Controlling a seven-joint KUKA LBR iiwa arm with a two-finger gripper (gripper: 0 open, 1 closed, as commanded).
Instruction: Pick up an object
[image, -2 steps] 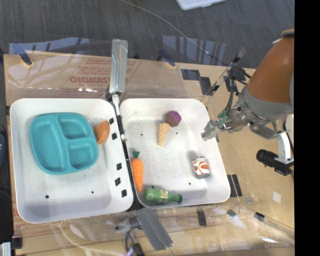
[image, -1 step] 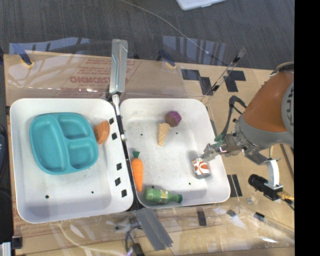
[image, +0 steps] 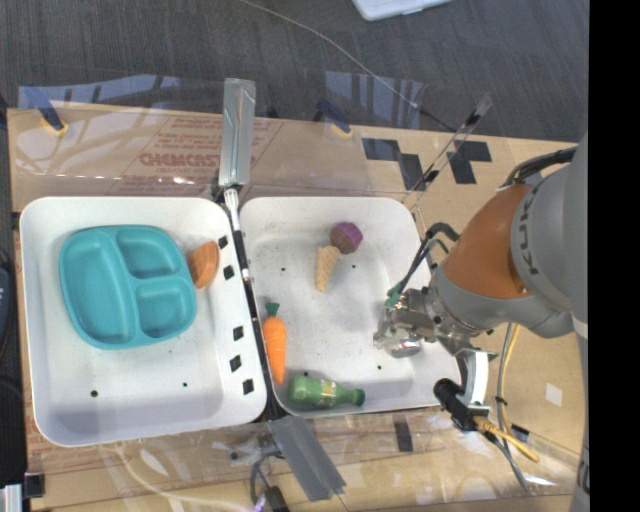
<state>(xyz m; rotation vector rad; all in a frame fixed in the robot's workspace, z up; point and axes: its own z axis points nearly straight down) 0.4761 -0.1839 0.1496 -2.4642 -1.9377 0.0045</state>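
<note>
Arm (image: 520, 260) comes in from the right, orange band above the wrist, and its hand (image: 402, 335) sits low over the right bin (image: 400, 215), near that bin's right wall. Can't tell if the hand is apart or together; the metal parts blur into one clump from this angle. Nothing visible between them.

Right bin contents:
- ice cream cone (image: 334, 253) with purple scoop, upper middle, lying tilted, well apart from the hand
- carrot (image: 275, 345) along the left wall, green top pointing up-frame
- green bottle (image: 324, 392) lying on its side at the near edge, just beside the carrot's tip, cap pointing right

Left bin (image: 60, 415) contents:
- teal tray (image: 128, 285), three compartments, upper left
- orange lump (image: 204, 264) just beside the tray's right edge, close to the divider between bins

Both bins sit side by side on the surface (image: 300, 150), which looks like cardboard under clear film. A cable (image: 505, 430) hangs below the wrist.
</note>
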